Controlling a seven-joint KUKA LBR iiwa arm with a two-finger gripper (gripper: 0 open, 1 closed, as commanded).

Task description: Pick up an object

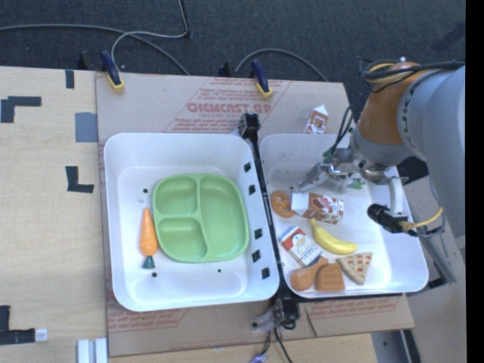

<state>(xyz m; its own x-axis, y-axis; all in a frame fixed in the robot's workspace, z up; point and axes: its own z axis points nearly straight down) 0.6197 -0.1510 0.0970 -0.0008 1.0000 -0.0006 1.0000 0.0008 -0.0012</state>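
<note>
My gripper (330, 175) hangs over the back half of the right bin (408, 278), open, with nothing between its fingers. Just in front of it lies a red and white packet (327, 207). Left of the packet sits an orange pretzel (281, 203). Nearer the front lie a yellow banana (333, 241), a red and white carton (300, 246), a pizza slice (357, 266) and two brown bread pieces (318, 277). The left bin (121, 165) holds a green divided plate (200, 218) and a carrot (148, 233) beside it.
A small milk carton (318, 119) lies on the cardboard behind the right bin. A black divider with clips (257, 195) separates the two bins. The grey arm with its orange band (389, 104) covers the right bin's far right corner. Cables run across the back.
</note>
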